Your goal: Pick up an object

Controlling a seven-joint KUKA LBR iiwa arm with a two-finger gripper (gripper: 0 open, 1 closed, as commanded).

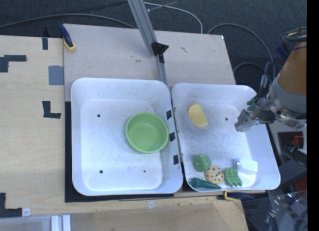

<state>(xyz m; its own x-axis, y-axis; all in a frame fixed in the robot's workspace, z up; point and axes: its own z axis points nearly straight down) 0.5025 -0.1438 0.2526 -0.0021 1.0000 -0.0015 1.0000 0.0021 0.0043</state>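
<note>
Objects for picking lie in the right bin (259,147), in the lower right of the frame. A yellow rounded piece (198,115) rests alone in the upper left part of that bin. A cluster sits along the bin's lower edge: a green ball-like item (201,162), a speckled tan cookie-shaped item (214,174) just beside it, a dark teal elongated item (204,183) below both, a bright green ridged item (232,176) to the right, and a small white block (247,165) at the far right of the cluster.

The left bin (89,100), centre of the frame, holds a green bowl (146,132) standing upright near its right wall.

No brand, label or legible writing can be made out on any item.

The gripper (244,121) is at the right edge of the right bin, at mid height of the frame, on the grey arm (294,83) with its orange band. It is well apart from the yellow rounded piece and from the lower cluster. Nothing can be seen between the fingers; whether the jaws are open or closed cannot be told at this resolution.

A slanted grey pole (139,10) crosses the upper centre of the frame.
</note>
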